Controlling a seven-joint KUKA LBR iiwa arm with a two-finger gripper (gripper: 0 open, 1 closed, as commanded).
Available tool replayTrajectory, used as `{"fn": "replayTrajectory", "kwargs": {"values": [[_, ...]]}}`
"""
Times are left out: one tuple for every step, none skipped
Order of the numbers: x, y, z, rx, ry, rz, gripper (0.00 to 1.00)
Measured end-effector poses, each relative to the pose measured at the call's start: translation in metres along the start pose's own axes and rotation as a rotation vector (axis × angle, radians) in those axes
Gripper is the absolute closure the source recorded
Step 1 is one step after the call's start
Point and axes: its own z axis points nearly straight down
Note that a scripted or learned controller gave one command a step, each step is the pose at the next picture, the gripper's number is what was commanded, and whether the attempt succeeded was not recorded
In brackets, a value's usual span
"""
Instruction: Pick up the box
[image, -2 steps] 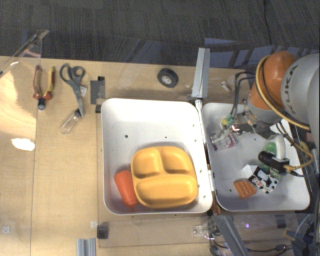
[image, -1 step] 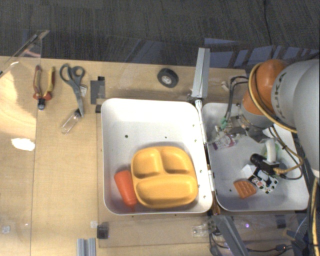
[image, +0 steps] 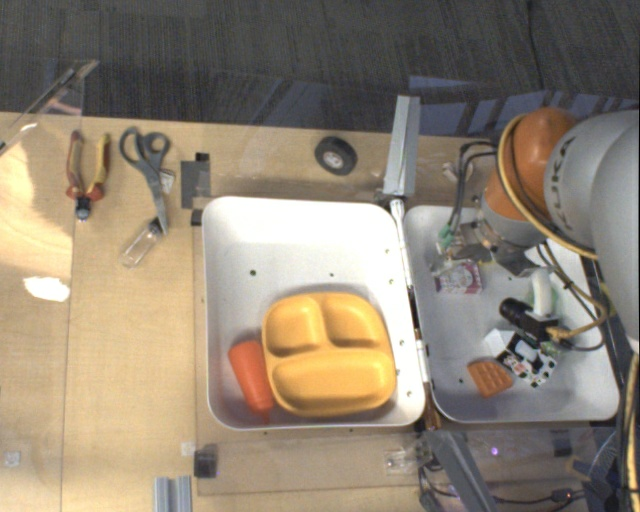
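Pincer (image: 462, 243) above box (image: 460, 276) (one); two bins (image: 300, 215), one tray (image: 326, 352).

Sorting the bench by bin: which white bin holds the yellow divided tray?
The left bin holds the yellow tray, beside an orange carrot-like piece. The right bin has small items under the arm.

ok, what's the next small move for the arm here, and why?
Probably a short descent onto the small pink-and-white box in the right bin. The gripper appears just beyond the box in this view, near the bin's far left corner, and nothing is visibly held. The bin wall is close, so go slowly.
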Motion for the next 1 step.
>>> {"fn": "replayTrajectory", "kwargs": {"values": [[0.0536, 0.0122, -0.1361, 0.031, 0.005, -0.043, 1.0]]}}
